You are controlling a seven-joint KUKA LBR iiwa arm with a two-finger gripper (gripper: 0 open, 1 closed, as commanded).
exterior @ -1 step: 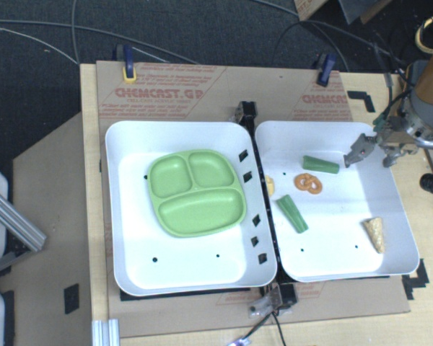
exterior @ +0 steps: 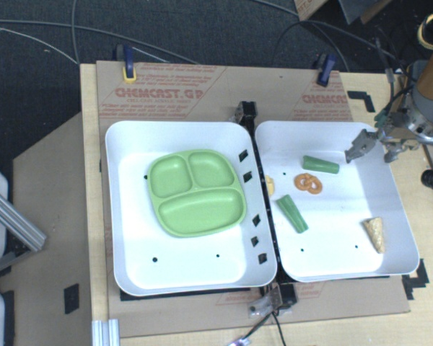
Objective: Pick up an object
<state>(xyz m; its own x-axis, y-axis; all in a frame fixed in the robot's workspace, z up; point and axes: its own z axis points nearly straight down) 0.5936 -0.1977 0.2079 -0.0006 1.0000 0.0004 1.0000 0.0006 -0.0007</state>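
Note:
The right bin (exterior: 332, 262) holds a short green cylinder (exterior: 320, 165), an orange pretzel (exterior: 308, 184), a longer green stick (exterior: 292, 213) and a tan wedge (exterior: 375, 233). A small pale piece (exterior: 269, 186) lies at the bin's left wall. My gripper (exterior: 372, 153) hangs over the bin's upper right part, just right of the green cylinder and apart from it. Its fingers are spread open and nothing is between them.
The left bin (exterior: 130, 258) carries a green divided plate (exterior: 196, 192). A black hinge strip (exterior: 254, 193) runs between the bins. Blue clamps (exterior: 129, 62) (exterior: 325, 68) grip the board's far edge. Cables cross the dark floor behind.

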